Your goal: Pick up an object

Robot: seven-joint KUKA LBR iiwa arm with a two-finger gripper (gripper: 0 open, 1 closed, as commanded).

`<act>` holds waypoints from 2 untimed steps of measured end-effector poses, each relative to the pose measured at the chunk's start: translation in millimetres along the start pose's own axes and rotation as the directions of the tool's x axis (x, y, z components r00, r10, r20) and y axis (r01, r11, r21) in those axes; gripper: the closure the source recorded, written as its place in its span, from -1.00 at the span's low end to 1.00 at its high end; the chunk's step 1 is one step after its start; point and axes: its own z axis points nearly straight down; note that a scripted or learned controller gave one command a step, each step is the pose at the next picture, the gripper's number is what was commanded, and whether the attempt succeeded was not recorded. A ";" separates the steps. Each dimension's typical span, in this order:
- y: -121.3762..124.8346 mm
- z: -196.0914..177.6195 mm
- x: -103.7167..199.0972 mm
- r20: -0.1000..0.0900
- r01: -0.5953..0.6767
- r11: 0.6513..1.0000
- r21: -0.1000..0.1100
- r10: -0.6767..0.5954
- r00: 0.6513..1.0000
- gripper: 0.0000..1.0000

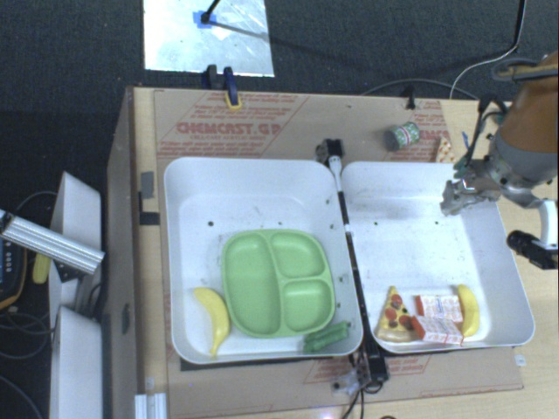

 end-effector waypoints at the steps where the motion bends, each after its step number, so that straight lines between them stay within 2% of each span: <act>1: 9.0 -32.4 -42.3 0.002 -0.003 1.000 -0.002 0.003 1.000 1.00; 2: 8.9 -31.9 -41.8 0.002 -0.002 1.000 -0.001 0.002 1.000 -1.00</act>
